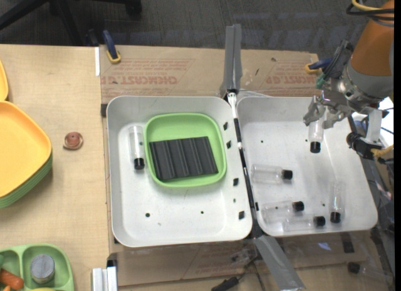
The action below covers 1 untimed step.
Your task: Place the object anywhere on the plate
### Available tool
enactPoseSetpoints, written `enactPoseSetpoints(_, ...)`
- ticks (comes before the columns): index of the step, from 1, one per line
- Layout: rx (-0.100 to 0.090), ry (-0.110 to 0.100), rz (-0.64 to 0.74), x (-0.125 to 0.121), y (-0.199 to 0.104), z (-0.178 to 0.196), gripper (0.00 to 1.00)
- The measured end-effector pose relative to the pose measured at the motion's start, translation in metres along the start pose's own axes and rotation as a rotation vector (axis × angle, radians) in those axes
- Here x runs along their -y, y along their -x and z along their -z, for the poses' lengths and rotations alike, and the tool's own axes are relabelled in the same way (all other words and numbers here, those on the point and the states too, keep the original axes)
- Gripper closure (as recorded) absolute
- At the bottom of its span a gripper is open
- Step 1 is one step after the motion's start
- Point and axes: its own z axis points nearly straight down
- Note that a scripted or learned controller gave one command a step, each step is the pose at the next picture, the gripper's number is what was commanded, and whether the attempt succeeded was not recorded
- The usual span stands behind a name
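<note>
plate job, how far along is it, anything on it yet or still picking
Done: the green plate in the left bin carries just a dark ribbed pad; one vial lies beside it on the bin floor, not on it. In hand: the gripper has a clear vial hanging upright between its fingers over the right bin. Left: carry it across and set it on the plate.

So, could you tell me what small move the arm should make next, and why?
Probably carry the vial leftward across the divider toward the green plate. The gripper appears to hold it upright above the right bin, while the plate sits in the left bin, bearing a dark ridged block.
</note>
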Motion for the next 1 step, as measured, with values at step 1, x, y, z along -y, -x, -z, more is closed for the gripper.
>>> enactPoseSetpoints(1,0.000,0.000,0.000,0.0000,0.0000,0.0000,0.00)
